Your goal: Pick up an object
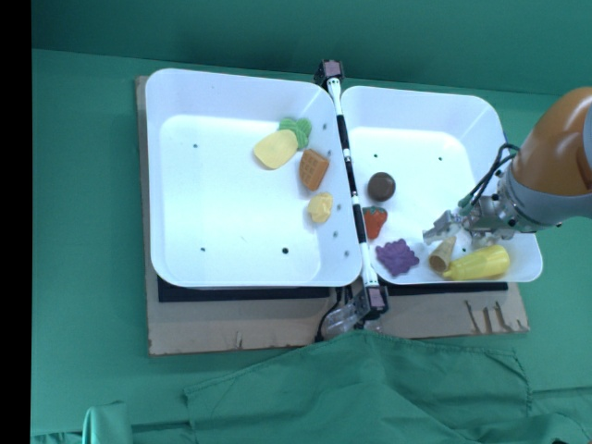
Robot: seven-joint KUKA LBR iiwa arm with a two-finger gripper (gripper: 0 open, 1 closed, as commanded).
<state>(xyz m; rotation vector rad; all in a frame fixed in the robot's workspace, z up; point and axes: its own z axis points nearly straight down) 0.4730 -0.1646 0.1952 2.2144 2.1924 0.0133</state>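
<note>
The gripper (450, 225) sits low in the right bin (481, 118), lower right of the frame, right above the toy ice cream cone (443, 252), with the yellow corn (478, 264) touching the cone's right side. Honestly can't tell if the jaws are open or shut from this angle. I'd center on just 1 item, the cone, and drop straight down so the corn doesn't get nudged or wedged in.

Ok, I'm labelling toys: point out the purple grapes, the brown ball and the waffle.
purple grapes (397, 257), camera view, middle of the cluster.
brown ball (381, 186), camera view, its top.
waffle (314, 169), camera view, centre of its face.
</note>
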